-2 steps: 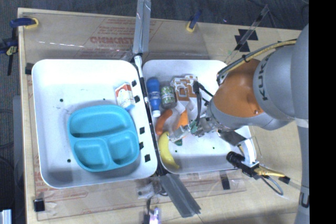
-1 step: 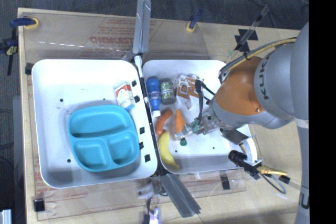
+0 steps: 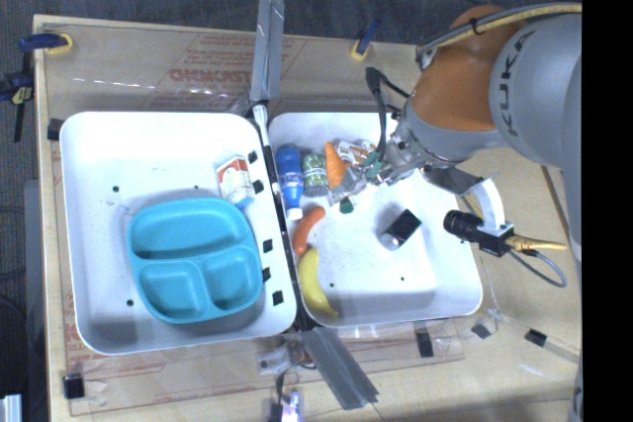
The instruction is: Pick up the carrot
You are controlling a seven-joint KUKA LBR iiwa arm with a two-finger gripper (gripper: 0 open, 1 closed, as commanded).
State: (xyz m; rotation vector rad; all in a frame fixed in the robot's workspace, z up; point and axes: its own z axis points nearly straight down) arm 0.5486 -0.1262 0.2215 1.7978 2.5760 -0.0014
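two shallow white bins sit side by side on the bench. the left bin [image 3: 89, 212] holds a blue divided tray [image 3: 193, 257] with three compartments, lying across its lower middle, and a small red and white carton [image 3: 233, 179] near its right wall, just above the tray's upper right corner.

the right bin [image 3: 435, 287] is more crowded along its left side. a blue bottle [image 3: 289, 175] lies against the left wall, with a small green can [image 3: 314, 171] just beside it. the carrot [image 3: 335, 167] lies next to the can, in the upper middle of the bin, its tip pointing up. below them an orange-red sausage-shaped thing [image 3: 307, 224] lies at a slant, and a yellow banana [image 3: 314, 284] curves along the lower left corner. a small black block [image 3: 401, 227] rests alone toward the middle right.

the grey arm with its orange band reaches in from the right, and the gripper [image 3: 374, 168] hangs low over the bin just right of the carrot, beside a crinkled silvery wrapper [image 3: 353, 151]. whether it is spread or closed i cannot tell, and nothing can be seen held in it.
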